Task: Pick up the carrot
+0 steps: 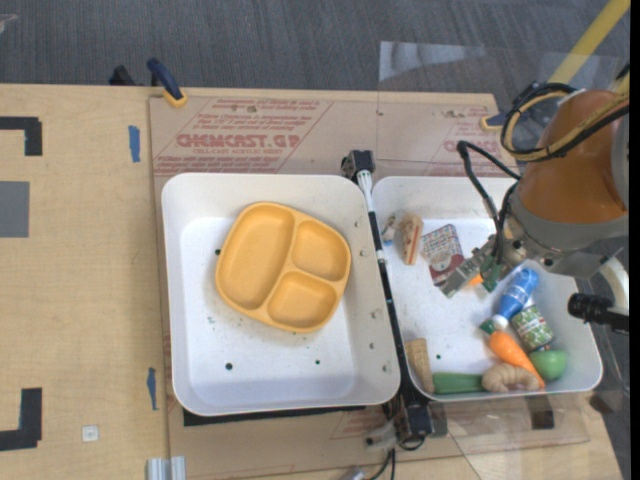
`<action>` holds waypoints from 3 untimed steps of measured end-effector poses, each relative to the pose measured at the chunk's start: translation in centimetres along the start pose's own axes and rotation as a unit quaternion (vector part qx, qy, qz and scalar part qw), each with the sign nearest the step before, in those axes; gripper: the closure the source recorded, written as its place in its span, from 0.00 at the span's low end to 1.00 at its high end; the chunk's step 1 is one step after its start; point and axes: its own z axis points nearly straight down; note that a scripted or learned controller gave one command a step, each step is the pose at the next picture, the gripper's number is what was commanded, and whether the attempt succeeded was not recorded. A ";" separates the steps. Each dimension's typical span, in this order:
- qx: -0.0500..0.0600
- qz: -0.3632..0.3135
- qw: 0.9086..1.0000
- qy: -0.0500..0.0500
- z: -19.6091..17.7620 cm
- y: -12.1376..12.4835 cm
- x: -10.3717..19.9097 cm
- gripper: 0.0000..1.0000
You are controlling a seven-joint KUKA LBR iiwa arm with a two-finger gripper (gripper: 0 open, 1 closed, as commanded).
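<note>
While gripper (470,276) hovers above, carrot (514,352) lies in right bin (592,380)

One camera sits high above the bench (80,268) and looks down at a slant. It sees both white bins (190,368) side by side, with the arm (575,168) coming in from the right

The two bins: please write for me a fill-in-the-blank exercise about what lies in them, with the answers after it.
1. The yellow divided plate lies in the ___ bin.
2. The plate has ___ compartments.
3. The carrot lies in the right bin, next to a small ___ with a blue cap.
4. The claw hangs over the ___ bin.

Answers: left; three; bottle; right
</note>
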 end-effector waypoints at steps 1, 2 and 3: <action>0.003 0.128 0.992 0.001 1.4 -4.6 -4.8 1.00; 0.003 0.128 0.992 0.001 1.3 -4.5 -4.7 0.00; 0.000 0.110 0.994 -0.002 9.1 -5.3 -3.0 0.00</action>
